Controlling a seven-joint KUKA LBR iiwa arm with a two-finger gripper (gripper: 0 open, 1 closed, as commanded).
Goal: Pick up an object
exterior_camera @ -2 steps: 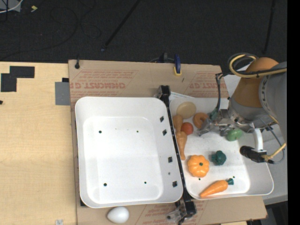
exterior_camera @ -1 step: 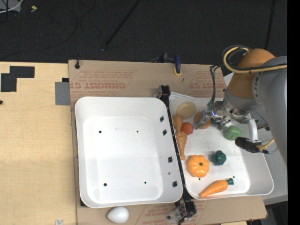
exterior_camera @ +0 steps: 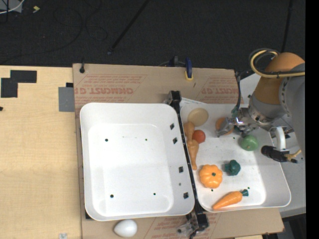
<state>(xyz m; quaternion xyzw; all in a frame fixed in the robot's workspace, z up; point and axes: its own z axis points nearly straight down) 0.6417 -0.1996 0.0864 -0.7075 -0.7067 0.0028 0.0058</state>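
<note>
Several toys crowd my right bin [exterior_camera: 271, 195]; tool [exterior_camera: 238, 125] hangs at right-centre of frame over a brownish piece [exterior_camera: 223, 125] beside the green ball [exterior_camera: 248, 143]. Grip unreadable; neighbours could jostle, spoiling the pick.

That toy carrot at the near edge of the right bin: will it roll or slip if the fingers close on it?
The carrot looks smooth and tapered, so it may squirt toward its thin end under a squeeze. Lying on its side on the right bin floor, it would probably roll in an arc if nudged. It looks like a moulded toy: likely stiff and light.
</note>
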